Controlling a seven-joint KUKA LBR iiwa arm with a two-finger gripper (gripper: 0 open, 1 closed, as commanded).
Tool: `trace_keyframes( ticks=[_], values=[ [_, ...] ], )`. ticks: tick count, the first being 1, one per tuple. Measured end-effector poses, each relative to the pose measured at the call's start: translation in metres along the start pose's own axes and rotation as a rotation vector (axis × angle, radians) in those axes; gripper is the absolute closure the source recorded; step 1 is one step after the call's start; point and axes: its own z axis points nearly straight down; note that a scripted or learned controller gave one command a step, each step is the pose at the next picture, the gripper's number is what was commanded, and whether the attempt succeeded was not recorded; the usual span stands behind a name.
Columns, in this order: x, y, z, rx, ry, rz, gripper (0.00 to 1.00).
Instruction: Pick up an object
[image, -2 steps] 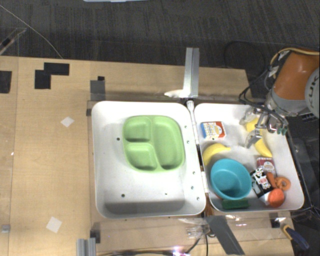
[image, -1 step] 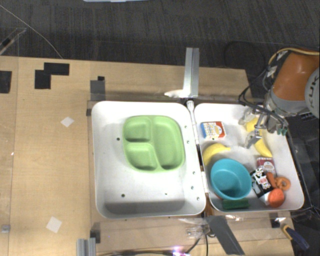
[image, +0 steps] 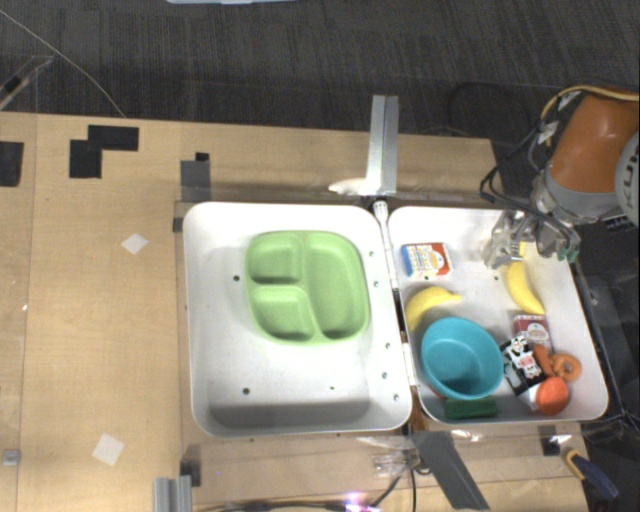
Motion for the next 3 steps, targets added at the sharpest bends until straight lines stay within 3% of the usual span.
trace_keyframes(
  ticks=[1, 2, 3],
  values=[
    [0.016, 0.003, -0.148, 0.001, -0.005, 0.07, 1.0],
    [0.019, 0.004, -0.139, -0.002, 0.01, 0.07, 0.0],
    [0.007, -0.005, 0.004, -0.001, 0.01, 0.219, 0.0]
  ],
)
